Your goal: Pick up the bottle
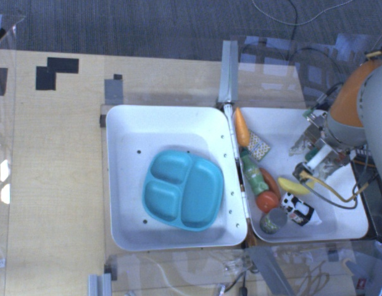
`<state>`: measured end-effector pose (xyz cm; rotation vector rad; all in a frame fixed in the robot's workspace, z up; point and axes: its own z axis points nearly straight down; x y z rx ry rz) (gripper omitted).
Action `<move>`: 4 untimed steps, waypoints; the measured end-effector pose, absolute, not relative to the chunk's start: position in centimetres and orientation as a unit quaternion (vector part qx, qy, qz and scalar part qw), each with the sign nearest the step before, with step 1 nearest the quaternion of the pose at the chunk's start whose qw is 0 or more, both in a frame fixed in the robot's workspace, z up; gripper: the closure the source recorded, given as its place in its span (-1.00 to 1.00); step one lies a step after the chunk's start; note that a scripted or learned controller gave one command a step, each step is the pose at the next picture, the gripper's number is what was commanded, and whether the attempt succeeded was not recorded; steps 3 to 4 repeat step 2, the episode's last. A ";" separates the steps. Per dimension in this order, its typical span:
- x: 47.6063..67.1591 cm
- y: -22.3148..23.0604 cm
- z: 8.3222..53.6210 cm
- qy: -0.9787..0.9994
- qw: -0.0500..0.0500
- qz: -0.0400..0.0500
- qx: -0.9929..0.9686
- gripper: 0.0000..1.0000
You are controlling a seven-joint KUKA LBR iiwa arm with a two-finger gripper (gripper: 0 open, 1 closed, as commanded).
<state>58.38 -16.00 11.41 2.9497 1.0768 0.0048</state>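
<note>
Two white bins side by side on the desk (55, 177); left bin (126, 134) holds a blue divided tray (183, 190), lying flat around the bin's middle, a bit toward its near edge.

Right bin (283, 125) is cluttered along its left edge; bottle (254, 177) is green, lying on its side against that left edge, about halfway down it, lengthwise along the wall; orange carrot (241, 128) is in the far-left corner, just beyond the bottle; patterned card (259, 145) is just right of the carrot; red ball (268, 201) touches the bottle's near end; a thin orange-red stick (271, 180) lies slanted just right of the bottle, running to the ball; grey round jar (272, 222) sits in the near-left corner, just below the ball.

Banana (294, 185) is near the bin's middle; black-and-white toy (298, 209) is just nearer than it, toward the near edge.

Arm (363, 97) comes in over the right bin's right edge; gripper (308, 153) hangs over the right half of the bin, just beyond the banana, well apart from the bottle; whether the gripper is wide or narrow, cannot tell; nothing seen held in it.

Black patches (55, 71) are at the desk's far-left area.
</note>
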 end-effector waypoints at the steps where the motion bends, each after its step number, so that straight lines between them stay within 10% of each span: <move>1: 62.5 -19.3 8.6 0.306 0.001 0.002 0.952 -1.00; 2: 62.9 -19.1 10.0 0.312 0.004 0.006 0.950 1.00; 4: 62.9 -19.1 10.0 0.312 0.004 0.006 0.950 1.00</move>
